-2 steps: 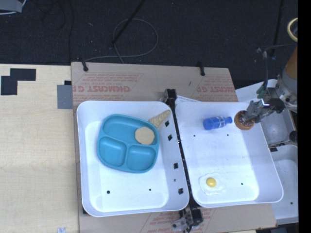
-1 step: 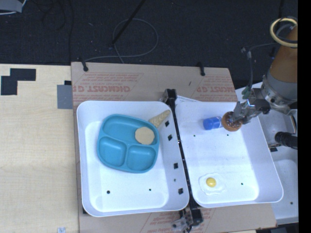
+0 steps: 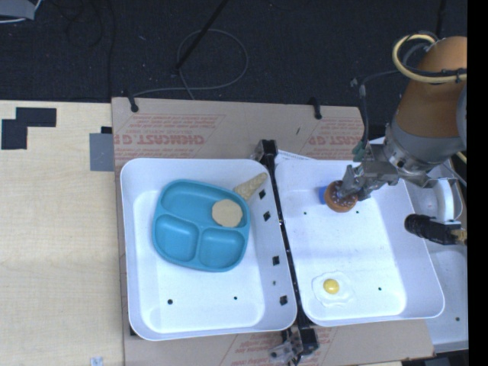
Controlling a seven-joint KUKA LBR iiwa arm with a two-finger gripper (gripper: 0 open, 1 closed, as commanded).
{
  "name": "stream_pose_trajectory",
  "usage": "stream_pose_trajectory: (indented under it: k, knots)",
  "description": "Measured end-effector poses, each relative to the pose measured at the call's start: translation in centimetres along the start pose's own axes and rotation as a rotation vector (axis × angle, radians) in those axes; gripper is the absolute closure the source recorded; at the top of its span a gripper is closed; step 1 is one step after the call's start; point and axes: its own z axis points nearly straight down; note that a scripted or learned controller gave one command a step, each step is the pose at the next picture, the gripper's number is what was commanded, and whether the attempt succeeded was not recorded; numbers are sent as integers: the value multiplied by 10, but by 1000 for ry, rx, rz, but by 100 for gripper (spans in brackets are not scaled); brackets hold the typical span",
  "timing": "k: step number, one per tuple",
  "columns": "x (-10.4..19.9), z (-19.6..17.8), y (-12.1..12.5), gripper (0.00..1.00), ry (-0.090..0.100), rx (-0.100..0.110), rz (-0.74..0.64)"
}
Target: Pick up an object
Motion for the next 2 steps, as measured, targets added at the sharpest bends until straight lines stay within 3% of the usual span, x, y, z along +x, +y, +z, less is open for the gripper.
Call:
stream_pose_trajectory:
  k: [2]
  knots:
    - [92, 11, 1, 100, 0, 1, 1]
